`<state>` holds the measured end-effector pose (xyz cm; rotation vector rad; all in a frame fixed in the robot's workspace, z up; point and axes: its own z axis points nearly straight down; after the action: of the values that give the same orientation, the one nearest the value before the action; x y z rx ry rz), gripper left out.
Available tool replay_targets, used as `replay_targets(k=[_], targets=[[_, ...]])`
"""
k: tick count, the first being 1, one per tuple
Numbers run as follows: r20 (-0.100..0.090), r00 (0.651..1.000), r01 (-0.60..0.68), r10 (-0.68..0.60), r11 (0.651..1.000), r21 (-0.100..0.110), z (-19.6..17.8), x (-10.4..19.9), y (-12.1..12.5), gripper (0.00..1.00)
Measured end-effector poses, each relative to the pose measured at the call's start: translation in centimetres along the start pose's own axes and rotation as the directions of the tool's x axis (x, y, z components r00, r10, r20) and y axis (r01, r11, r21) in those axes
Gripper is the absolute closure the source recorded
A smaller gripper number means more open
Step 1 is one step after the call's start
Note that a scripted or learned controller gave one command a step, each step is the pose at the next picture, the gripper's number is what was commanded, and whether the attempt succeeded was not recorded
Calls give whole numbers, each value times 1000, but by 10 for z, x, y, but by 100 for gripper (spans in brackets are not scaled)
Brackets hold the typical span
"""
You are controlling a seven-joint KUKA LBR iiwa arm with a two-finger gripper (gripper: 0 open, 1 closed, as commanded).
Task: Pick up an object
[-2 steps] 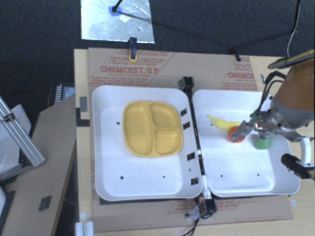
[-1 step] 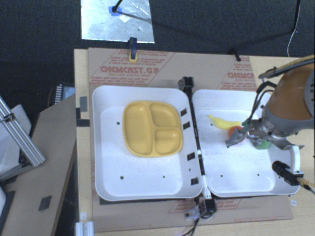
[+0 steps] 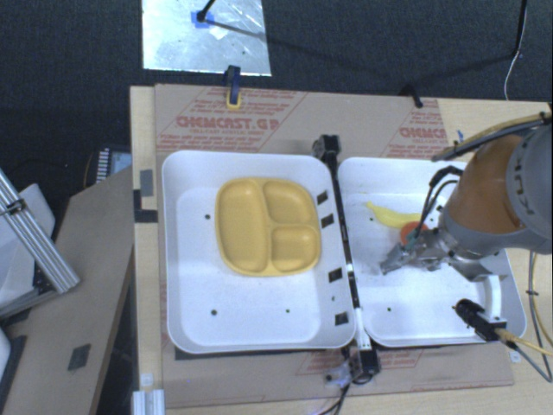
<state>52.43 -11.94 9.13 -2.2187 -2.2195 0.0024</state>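
- Camera view: my arm (image 3: 505,197) comes in from the right edge of the frame, its orange band sitting at right centre above the right bin (image 3: 380,318).
- My gripper (image 3: 399,260) hangs low over the middle of that right bin, pointing toward the frame's left, with its tip just above the white floor.
- How far my fingers stand apart I cannot tell; they read as one grey blur from this slant, and I see nothing clearly between them.
- A yellow banana-shaped object (image 3: 386,213) lies in the upper middle of the right bin, just above and beside my gripper, stretched from upper left to lower right.
- A small orange-red object (image 3: 409,229) lies at the banana shape's right end, partly tucked under my wrist; whether I touch it is unclear.
- The left bin (image 3: 194,318) fills the frame's centre-left and carries a yellow divided plate (image 3: 266,226) with three compartments, set a little above the bin's middle.
- A black divider strip (image 3: 340,232) runs between the two bins from top to bottom.
- Both bins rest on a brown cardboard sheet (image 3: 259,119) printed with red lettering.
- A shiny square plate (image 3: 206,24) lies on the dark floor at the upper left of the frame.
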Motion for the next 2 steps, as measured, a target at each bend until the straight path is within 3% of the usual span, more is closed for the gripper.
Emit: replay_targets(k=[1, 2], targets=[[2, 1000, 0, 0, 1000, -6, -14, -1, 2, 100], [2, 1000, 3, -3, 1000, -8, -57, 2, 4, 100]])
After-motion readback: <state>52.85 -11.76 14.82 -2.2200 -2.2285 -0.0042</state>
